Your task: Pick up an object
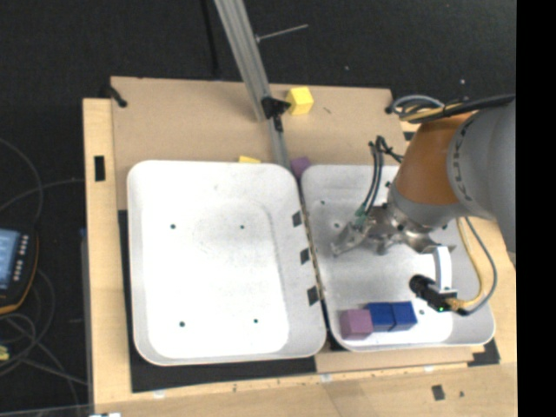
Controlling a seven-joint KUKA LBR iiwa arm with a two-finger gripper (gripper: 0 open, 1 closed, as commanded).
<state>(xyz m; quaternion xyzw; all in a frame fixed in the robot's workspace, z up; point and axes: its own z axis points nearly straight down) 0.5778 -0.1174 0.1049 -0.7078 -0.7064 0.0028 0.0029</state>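
Camera view looks down on the gripper [352, 237] low over the middle of the right bin [343, 189], and I cannot tell whether it is open or closed. Nearer the camera than the gripper, against the bin's near wall, a blue block [391, 314] touches a purple block [355, 322].

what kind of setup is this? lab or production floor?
Most likely a lab test bench for robot picking: a grey arm over two white bins, small blocks to grab, loose cables on the dark floor.
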